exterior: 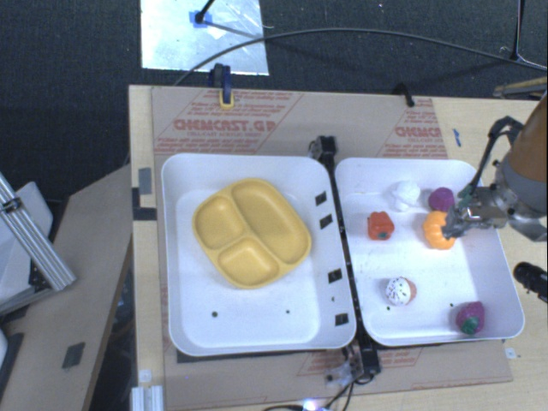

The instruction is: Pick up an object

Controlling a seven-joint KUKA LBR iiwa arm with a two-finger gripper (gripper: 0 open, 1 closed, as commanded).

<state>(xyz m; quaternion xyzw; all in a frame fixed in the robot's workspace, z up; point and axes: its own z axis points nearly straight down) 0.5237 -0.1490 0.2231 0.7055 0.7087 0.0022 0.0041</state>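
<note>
so the grey two-finger gripper (458, 221) sits right against the round orange toy fruit (437, 231) in the right white bin (505, 315), can't tell how the jaws stand; small purple ball (441, 199) just above them

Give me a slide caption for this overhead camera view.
Gripper beside an orange toy in the right bin; yellow divided plate in the left bin.

A robotics lab: taped white bins (257, 336) on a protective-film board (291, 118), loose cables (360, 34), aluminium framing (34, 247).
</note>
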